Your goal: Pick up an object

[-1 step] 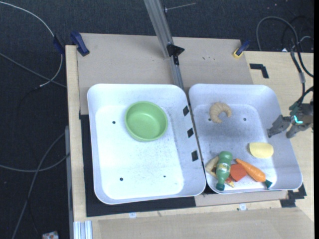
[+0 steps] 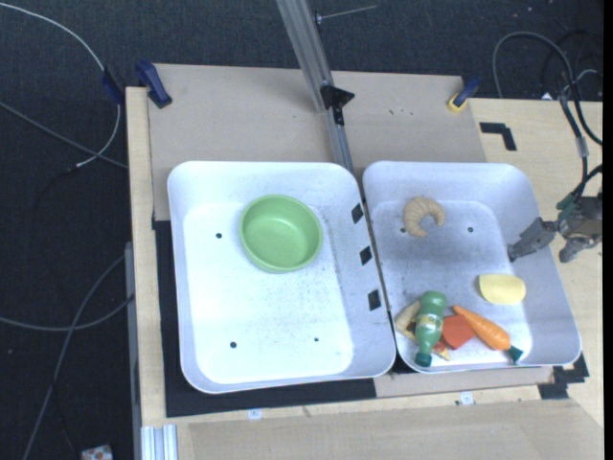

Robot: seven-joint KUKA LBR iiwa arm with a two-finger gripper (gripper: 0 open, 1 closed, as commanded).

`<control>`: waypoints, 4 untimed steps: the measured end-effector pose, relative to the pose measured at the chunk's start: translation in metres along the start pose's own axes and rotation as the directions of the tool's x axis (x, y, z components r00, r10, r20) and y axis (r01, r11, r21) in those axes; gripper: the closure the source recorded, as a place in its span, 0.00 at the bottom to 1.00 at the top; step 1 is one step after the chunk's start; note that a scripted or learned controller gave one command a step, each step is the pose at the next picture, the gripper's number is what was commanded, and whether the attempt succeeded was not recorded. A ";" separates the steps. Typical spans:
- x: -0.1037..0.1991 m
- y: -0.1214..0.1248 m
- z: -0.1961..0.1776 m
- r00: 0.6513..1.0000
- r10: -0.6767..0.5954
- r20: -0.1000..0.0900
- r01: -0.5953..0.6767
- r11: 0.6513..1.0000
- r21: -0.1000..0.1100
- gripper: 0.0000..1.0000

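I had the gripper point(image 2: 554, 241) waiting at the right bin's point(image 2: 536, 199) right rim, fingers spread apart and holding nothing, clear of the toys. The yellow piece point(image 2: 502, 288) lay nearest, by that rim. The carrot point(image 2: 482, 327) and other toys crowded the near edge, the croissant point(image 2: 422, 214) sat toward the far edge, and the green bowl point(image 2: 280, 233) was alone in the left bin point(image 2: 206, 286).

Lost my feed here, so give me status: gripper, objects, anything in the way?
Gripper at right bin's right rim, holding nothing. Yellow piece nearest, croissant and carrot further off. Green bowl in left bin. Nothing blocking.
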State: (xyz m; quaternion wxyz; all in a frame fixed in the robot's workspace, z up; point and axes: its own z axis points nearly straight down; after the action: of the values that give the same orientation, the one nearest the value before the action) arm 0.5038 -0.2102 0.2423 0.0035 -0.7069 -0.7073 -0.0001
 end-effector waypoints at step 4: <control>0.010 -0.002 0.135 1.000 0.000 -0.002 0.000 1.000 -0.001 1.00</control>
State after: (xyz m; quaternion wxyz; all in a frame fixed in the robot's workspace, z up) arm 0.5008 -0.1992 0.1072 0.0037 -0.7069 -0.7073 -0.0011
